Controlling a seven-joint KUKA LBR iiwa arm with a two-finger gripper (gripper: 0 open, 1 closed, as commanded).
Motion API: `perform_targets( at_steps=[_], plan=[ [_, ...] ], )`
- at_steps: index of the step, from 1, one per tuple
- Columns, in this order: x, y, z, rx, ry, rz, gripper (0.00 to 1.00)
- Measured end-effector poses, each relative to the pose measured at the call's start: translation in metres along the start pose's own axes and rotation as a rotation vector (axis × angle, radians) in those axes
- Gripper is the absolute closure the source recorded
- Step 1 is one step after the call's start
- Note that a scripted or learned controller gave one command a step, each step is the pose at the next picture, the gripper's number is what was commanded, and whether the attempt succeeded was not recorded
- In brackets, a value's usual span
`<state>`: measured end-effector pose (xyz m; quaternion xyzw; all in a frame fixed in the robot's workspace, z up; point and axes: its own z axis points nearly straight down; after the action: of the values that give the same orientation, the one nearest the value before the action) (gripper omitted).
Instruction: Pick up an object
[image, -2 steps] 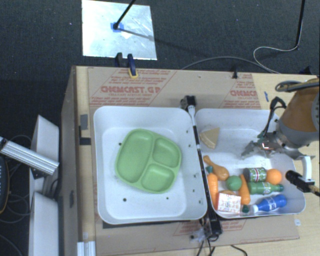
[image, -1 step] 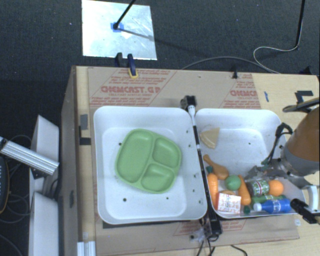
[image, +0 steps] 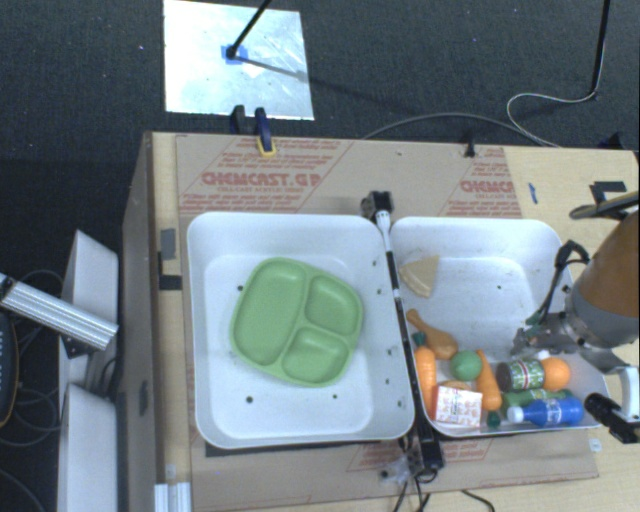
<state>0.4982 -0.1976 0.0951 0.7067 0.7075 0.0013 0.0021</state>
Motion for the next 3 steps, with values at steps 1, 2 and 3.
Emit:
perform_targets(
  at_steps=[1,2,3],
  plan=[
    [0.078,0.023,-0.07,0.0,0.002,-0.004,1.0],
    [0.076,0.022,-0.07,0.002,0.001,-0.002,0.0],
    [0.054,0.081,0.012,0.004,0.001,-0.002,0.0]
  ],
)
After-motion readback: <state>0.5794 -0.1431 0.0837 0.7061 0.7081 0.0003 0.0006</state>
